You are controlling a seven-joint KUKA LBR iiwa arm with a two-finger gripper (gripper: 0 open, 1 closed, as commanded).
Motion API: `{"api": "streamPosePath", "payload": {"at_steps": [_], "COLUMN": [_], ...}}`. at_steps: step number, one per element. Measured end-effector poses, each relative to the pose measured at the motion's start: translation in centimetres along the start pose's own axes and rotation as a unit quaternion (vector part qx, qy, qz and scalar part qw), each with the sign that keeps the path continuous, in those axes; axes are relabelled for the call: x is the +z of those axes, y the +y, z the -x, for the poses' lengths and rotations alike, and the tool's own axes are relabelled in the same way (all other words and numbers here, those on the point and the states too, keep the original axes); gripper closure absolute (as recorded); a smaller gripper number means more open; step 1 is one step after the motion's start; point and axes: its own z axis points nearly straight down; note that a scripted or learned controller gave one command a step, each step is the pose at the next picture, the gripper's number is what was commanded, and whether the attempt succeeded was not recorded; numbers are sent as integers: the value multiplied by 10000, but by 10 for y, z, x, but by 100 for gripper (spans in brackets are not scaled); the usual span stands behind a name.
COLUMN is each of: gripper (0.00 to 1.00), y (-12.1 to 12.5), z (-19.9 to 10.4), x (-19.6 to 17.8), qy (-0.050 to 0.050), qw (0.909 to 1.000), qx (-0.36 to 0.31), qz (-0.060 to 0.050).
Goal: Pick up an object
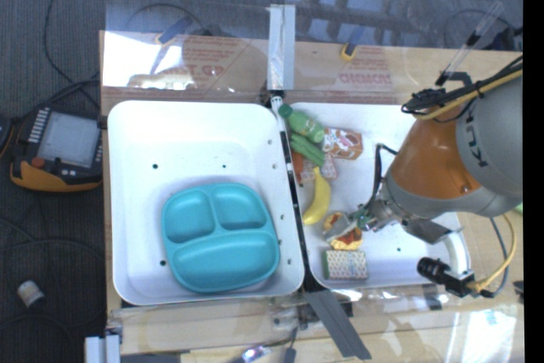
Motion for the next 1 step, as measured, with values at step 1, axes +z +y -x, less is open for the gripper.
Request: {"api": "streamPosePath", "payload": {"at_steps": [1], "gripper": [100], "y": [57], "z": [-32], "x": [-83], "qy": [-1], "qw": [9967], "qx": [815], "qz": [-62]}}
